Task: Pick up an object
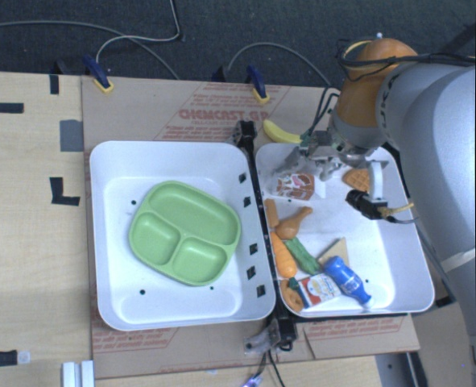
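Green plate; white bins; blue bottle; yellow banana; orange carrot.

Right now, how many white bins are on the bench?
2. The left bin holds a green plate. The right bin holds toy food beneath the arm; more items may be hidden.

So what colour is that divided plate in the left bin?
Light green divided plate, shown in the camera view.

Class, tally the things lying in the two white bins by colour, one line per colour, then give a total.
Green: 2, plate and pepper
Yellow: 1, banana
Orange or brown: 3, drumstick, carrot, biscuit
Blue: 1, bottle
Mixed print: 2, packet and carton
Total: 9
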`<state>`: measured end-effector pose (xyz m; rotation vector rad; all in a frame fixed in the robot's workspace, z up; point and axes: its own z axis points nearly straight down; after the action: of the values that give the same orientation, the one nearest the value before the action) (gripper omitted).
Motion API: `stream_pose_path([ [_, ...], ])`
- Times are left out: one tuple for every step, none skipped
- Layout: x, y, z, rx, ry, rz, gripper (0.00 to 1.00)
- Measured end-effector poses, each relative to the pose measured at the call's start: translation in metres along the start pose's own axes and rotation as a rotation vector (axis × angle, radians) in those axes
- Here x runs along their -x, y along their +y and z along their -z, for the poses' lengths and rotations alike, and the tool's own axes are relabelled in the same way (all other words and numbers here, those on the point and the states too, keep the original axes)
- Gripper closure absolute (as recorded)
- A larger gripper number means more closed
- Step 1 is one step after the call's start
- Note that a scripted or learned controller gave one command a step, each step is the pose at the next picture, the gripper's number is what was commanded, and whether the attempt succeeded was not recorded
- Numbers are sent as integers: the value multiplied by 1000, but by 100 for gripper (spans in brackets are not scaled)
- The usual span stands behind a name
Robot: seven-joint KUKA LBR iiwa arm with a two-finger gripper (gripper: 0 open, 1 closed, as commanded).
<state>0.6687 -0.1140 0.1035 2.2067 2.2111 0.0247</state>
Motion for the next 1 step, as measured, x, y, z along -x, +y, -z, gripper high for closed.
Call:
stream_pose_path([
  [0, 0, 0, 0, 0, 0, 0],
])
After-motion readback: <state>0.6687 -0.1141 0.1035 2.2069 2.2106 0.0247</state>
